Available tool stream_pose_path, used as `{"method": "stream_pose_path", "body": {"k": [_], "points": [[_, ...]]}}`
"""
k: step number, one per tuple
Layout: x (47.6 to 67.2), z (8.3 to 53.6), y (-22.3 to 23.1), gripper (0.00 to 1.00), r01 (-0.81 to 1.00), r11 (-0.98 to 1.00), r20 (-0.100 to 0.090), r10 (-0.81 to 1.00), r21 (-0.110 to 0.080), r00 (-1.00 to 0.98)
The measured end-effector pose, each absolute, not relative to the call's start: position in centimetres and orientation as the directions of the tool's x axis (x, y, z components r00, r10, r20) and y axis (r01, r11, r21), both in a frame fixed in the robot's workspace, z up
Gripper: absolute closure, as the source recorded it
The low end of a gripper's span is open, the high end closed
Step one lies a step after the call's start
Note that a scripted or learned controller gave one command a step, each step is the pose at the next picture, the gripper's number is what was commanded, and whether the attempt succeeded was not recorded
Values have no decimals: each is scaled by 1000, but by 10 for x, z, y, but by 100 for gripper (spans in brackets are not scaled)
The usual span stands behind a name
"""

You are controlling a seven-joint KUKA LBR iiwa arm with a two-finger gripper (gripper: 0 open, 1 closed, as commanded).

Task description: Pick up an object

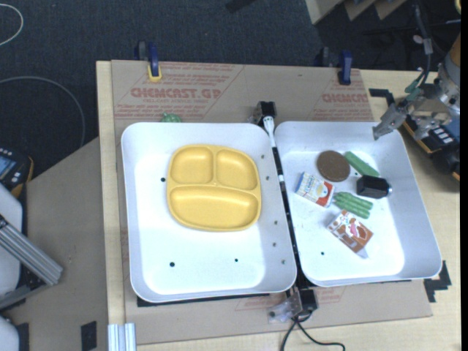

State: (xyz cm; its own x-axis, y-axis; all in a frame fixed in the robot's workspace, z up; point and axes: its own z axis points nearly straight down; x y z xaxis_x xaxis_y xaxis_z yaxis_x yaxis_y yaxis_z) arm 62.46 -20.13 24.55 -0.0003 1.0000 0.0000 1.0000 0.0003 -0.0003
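- I see the things to pick lying in the right bin (409, 218): a brown disc (333, 165), a green strip (360, 162) just beside it, a black block (373, 187), a green pod (354, 204), a small white and red carton (315, 189) and a red packet (350, 232).
- They sit clustered together in the middle of that bin.
- My claw (386, 125) hangs over the bin's far right corner, up and to the right of the cluster, apart from every item.
- I cannot tell from here how its tips stand.
- The left bin (146, 247) carries a yellow divided plate (214, 187).
- Both bins rest on the table (117, 101).
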Motion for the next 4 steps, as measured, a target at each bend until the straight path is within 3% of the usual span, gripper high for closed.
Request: {"method": "stream_pose_path", "body": {"k": [1, 2, 3, 4], "points": [[625, 257, -201, 100, 1000, 2, -2, 1000, 4, -2], [562, 234, -120, 100, 1000, 6, 5, 1000, -8, -6], [520, 215, -44, 100, 1000, 7, 5, 1000, -8, -7], [494, 280, 24, 100, 1000, 9, 3, 1000, 6, -9]]}}
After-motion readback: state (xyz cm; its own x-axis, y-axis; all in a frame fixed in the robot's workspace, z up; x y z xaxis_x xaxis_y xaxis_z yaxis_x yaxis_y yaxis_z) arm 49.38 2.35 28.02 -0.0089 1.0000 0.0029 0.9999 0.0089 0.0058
